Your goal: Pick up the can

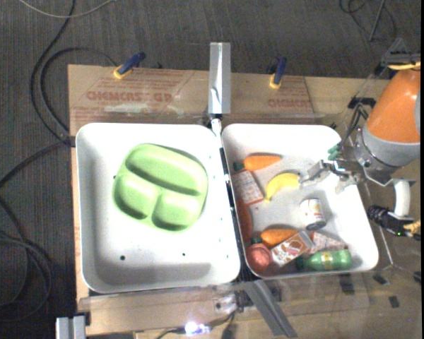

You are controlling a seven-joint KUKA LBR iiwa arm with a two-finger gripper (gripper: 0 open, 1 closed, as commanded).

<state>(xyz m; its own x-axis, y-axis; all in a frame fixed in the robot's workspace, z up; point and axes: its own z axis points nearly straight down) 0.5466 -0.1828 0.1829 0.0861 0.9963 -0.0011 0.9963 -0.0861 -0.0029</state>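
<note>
The arm's grey body ran off the right of the frame, and the gripper (330, 169) was too small and blurred for me to tell whether it was clenched or released; it hung over the right bin (353, 210), just above the can (311, 212). The can lay tipped at right of centre in that bin, its pale end facing up-left; its long axis was hard to judge. A banana (281, 183) lay near, a carrot (278, 235) and green bottle (326, 260) below; a green tray (161, 187) sat in the left bin (92, 260).
</note>
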